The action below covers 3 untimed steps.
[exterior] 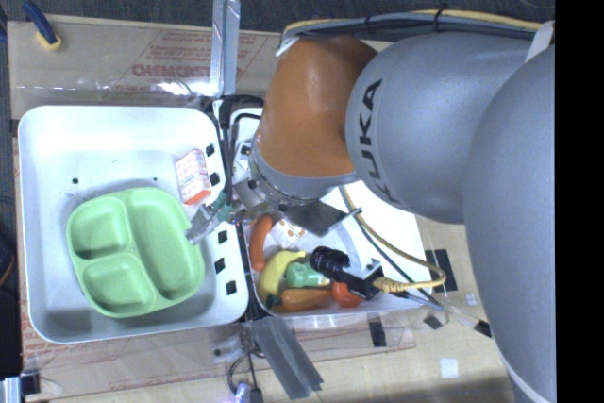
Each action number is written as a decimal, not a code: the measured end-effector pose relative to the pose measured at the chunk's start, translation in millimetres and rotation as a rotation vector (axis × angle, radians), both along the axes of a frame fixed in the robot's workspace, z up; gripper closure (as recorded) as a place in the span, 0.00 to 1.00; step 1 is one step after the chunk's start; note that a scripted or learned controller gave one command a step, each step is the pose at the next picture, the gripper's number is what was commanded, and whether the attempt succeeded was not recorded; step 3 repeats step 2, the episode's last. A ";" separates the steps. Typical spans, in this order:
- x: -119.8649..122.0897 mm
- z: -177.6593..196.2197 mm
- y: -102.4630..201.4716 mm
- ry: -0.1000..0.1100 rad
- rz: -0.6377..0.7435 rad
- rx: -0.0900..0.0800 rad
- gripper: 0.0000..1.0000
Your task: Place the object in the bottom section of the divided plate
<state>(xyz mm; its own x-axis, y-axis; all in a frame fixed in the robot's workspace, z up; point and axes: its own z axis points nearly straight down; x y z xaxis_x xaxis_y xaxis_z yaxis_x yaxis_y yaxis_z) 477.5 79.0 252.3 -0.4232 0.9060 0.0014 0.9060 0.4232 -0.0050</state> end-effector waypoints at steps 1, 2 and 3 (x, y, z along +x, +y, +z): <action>1.2 7.1 1.1 0.006 0.006 -0.002 1.00; 1.1 7.0 1.3 0.006 0.007 -0.002 0.00; 1.1 7.0 1.3 0.006 0.007 -0.002 0.00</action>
